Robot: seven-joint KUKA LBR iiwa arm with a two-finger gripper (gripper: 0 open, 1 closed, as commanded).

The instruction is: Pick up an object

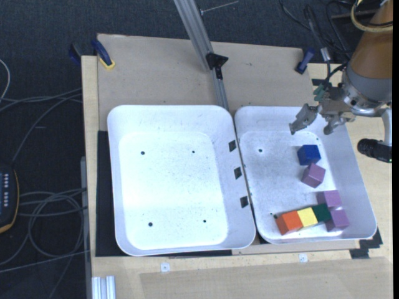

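Note:
The right bin [268,167] holds a blue cube [308,154] near its middle right and a purple cube [313,175] just below it. Along the bin's front edge lies a row of orange, yellow and green blocks [303,218], with two more purple blocks [333,208] at its right end. My gripper [315,122] hangs open above the bin's back right part, up and slightly right of the blue cube, with nothing between its fingers [301,118].
The left bin [168,176] lies beside the right one, joined by black clips [237,172]. A slanted metal pole [196,27] rises at the back. Blue clamps [103,53] sit on the bench's rear corners. Cables lie on the floor at the left.

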